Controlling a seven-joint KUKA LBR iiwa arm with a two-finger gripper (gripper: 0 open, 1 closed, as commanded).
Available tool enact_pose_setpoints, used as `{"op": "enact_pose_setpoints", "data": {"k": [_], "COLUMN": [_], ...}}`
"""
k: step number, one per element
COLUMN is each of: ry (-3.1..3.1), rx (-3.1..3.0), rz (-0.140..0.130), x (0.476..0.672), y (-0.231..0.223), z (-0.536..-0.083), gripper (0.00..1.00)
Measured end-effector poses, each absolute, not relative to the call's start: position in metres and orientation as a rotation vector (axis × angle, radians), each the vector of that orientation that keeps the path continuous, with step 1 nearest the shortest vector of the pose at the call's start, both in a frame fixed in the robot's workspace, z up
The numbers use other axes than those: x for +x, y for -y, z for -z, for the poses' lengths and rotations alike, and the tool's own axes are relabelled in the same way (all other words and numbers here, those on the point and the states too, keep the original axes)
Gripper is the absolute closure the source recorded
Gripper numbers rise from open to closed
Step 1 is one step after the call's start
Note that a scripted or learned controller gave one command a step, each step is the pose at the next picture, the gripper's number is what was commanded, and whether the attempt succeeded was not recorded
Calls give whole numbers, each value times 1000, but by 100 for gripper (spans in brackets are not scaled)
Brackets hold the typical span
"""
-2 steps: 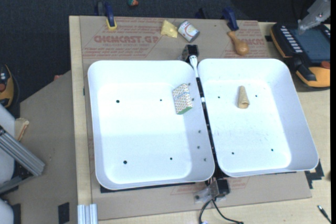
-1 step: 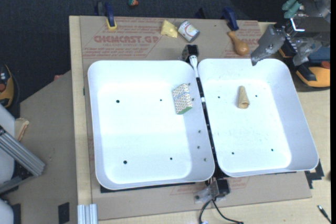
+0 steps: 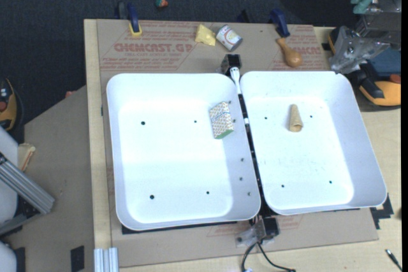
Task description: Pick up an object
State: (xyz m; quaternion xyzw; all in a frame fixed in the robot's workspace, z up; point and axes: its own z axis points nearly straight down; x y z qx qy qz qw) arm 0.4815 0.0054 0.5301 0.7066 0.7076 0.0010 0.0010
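Observation:
A small green-and-white patterned packet [image 3: 221, 119] lies in the left bin [image 3: 127, 156], close to its right wall. A tan cone-shaped piece [image 3: 294, 118] lies in the right bin [image 3: 357, 156], a little behind that bin's middle. My gripper [image 3: 352, 51] hangs beyond the right bin's far right corner, above the bench and outside both bins. It is well away from the cone and the packet, with nothing seen in it.
On the board behind the bins lie a yellow wedge [image 3: 205, 35], a small white-and-grey block [image 3: 228, 37] and a brown wooden piece [image 3: 291, 54]. Blue clamps [image 3: 134, 17] hold the board's back edge. A black-and-white tool [image 3: 233, 67] sits at the seam between the bins.

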Motion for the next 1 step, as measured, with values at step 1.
{"op": "enact_pose_setpoints", "data": {"k": [1], "ry": [-2233], "rx": [2220], "rz": [12], "x": [486], "y": [-60], "z": [-443], "gripper": [100]}}
